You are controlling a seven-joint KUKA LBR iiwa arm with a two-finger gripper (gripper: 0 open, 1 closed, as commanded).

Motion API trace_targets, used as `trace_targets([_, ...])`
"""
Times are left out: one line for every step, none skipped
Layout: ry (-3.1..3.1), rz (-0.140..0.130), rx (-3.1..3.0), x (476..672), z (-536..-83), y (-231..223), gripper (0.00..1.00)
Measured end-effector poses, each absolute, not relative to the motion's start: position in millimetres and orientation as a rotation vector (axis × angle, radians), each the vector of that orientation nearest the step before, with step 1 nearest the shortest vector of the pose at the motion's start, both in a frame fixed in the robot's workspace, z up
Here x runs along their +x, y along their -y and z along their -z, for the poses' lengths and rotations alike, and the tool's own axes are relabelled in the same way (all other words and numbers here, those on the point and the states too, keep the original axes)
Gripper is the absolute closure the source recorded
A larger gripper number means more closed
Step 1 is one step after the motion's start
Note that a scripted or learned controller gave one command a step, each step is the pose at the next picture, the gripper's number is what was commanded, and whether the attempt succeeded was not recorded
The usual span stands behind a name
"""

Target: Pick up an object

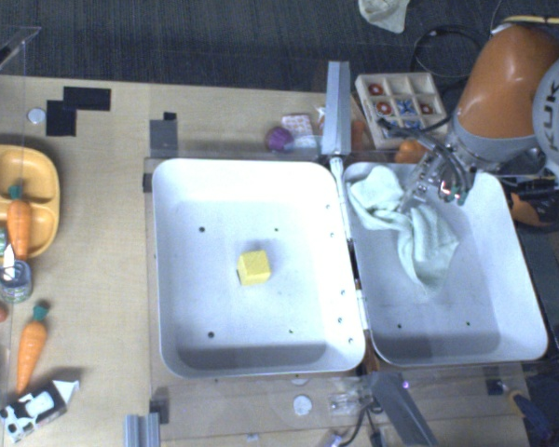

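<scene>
camera view: one fixed camera above the counter (93,250) | faces down at a slant | mid distance, both white bins (252,180) framed | arm (512,82) enters from right

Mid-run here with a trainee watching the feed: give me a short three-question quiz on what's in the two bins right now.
1. True or false: the yellow block lies in the left bin.
2. Which item lies in the right bin? A) carrot B) white cloth C) purple ball
3. Fill in: the gripper is over the ____ bin, at the cloth's upper part.

Key: 1 true; 2 B; 3 right.
</scene>
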State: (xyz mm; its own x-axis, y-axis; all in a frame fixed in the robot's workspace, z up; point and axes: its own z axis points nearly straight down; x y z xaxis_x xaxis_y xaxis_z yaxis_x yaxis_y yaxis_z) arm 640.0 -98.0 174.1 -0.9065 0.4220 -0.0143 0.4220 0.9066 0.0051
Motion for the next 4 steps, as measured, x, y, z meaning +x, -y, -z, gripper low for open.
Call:
trace_targets([-3.052, -0.004, 0.676, 640.1, -174.4, 98.0, 0.00])
trace_targets([-3.045, -0.001, 0.738, 595.5, -98.5, 146.5, 0.00])
trace_targets([-3.020, -0.006, 0.800, 621.7, -91.3, 95.0, 0.00])
trace_targets([-3.006, -0.009, 0.794, 625.8, -106.4, 94.5, 1.00])
